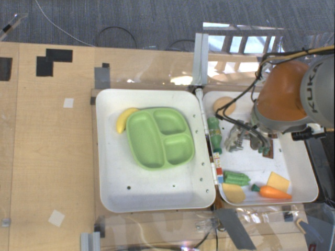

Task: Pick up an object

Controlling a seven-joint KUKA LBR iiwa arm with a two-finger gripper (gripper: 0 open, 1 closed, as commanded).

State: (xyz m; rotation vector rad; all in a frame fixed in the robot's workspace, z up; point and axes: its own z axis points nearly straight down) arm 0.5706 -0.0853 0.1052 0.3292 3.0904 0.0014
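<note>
White right bin (pixel 306 190) is occupied by the gripper (pixel 242 140), fingers apparently parted, nothing seen held between them. Candidates are clustered at the near edge: green toy (pixel 236 178), cheese wedge (pixel 278 182), carrot (pixel 274 193). One isolated item should be targeted, jaws centred over it, descent kept vertical, bin wall avoided.

A robotics lab: a wooden bench (pixel 47 156) bore black marker patches (pixel 52 60), clamped white bins (pixel 152 197) and toy food beneath a cabled arm (pixel 285 95).
</note>
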